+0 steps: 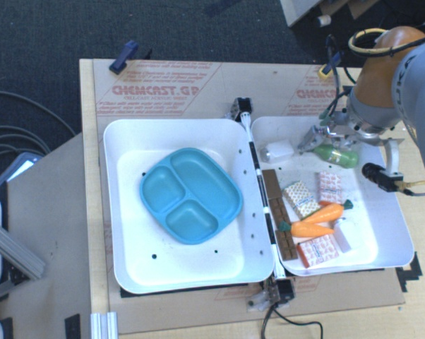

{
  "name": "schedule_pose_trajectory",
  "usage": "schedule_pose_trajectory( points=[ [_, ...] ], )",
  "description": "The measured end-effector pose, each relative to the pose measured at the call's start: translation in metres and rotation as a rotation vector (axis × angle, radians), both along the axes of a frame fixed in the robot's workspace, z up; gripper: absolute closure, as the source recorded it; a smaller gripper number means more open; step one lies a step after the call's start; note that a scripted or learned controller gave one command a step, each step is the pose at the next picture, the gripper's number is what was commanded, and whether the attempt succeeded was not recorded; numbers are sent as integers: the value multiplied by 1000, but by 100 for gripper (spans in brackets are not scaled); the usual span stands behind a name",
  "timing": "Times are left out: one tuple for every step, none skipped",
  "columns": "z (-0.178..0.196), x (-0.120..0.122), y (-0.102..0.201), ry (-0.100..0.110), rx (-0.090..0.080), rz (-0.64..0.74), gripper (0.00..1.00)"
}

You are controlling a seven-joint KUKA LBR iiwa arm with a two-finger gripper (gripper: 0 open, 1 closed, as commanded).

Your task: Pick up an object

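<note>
Your gripper (330,141) hangs in the right bin (392,242), at a green object (337,155); you cannot tell its grasp. A blue divided plate (190,194) fills the left bin (121,189).

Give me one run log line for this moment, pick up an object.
phase: reach | gripper: over far end of right bin, at green object | grasp: unclear | left bin: blue tray

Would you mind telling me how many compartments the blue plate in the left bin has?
3. The blue plate has one long compartment along its upper right side, one at its left, and one at its lower right. None appear hidden.
</note>
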State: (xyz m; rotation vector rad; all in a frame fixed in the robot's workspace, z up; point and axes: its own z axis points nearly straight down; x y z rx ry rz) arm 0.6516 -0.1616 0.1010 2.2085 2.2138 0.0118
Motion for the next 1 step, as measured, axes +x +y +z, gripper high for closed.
schedule_pose_trajectory(
  points=[
    [11,0,-2,-1,-4,0,100]
  ],
)
